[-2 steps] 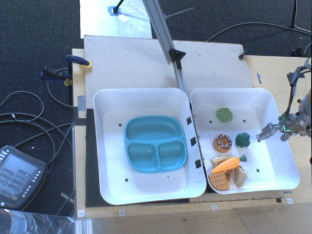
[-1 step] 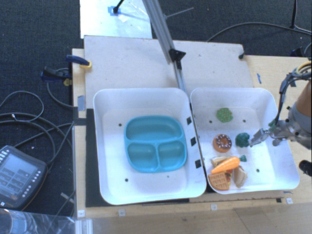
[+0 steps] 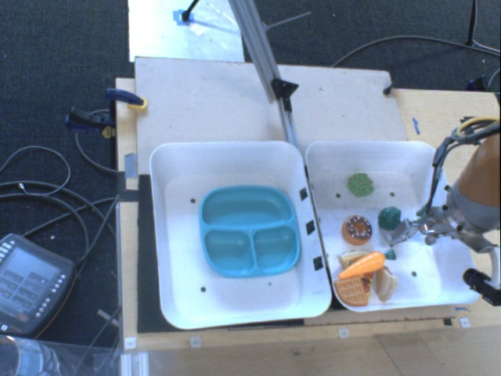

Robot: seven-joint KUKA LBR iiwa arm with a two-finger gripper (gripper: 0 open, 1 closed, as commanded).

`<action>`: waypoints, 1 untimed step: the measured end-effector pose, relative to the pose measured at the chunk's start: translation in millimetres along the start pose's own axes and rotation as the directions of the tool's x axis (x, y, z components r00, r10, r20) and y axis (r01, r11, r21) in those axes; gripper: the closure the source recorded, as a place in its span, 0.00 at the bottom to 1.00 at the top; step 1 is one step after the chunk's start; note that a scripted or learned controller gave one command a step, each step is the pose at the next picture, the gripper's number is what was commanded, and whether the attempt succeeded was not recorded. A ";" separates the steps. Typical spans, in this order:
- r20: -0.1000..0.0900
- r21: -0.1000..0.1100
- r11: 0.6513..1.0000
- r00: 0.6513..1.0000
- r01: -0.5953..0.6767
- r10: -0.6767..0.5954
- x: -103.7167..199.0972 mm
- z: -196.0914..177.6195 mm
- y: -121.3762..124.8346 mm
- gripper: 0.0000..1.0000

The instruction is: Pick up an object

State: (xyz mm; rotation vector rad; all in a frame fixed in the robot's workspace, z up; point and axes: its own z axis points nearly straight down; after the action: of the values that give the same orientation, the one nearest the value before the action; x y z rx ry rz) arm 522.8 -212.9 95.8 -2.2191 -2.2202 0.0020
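Reaching in from three o'clock, the gripper [image 3: 398, 235] hangs low over the right bin [image 3: 407, 153], its metal tips close beside a small dark-green toy [image 3: 389, 218]; whether the claw is apart or together cannot be told at this size, and nothing visibly sits between the tips. The green toy lies near the bin's centre, with a chocolate doughnut [image 3: 358, 228] at its nine o'clock, a pale green round piece [image 3: 360, 184] toward eleven, and a carrot [image 3: 362, 265], a waffle [image 3: 352, 291] and a tan piece [image 3: 385, 283] heaped toward seven. It looks like light, stiff plastic, probably smooth and apt to skid, so a pinch across its widest middle seems safest. A blue divided plate [image 3: 250, 230] rests in the left bin [image 3: 180, 210].
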 end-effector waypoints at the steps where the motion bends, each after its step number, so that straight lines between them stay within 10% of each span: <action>1: 0.002 -0.007 1.000 1.000 0.000 0.000 -0.7 -13.7 1.9 1.00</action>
State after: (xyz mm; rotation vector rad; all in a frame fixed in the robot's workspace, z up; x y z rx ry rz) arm 524.8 -213.7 109.5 -2.2231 -2.2250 -0.0034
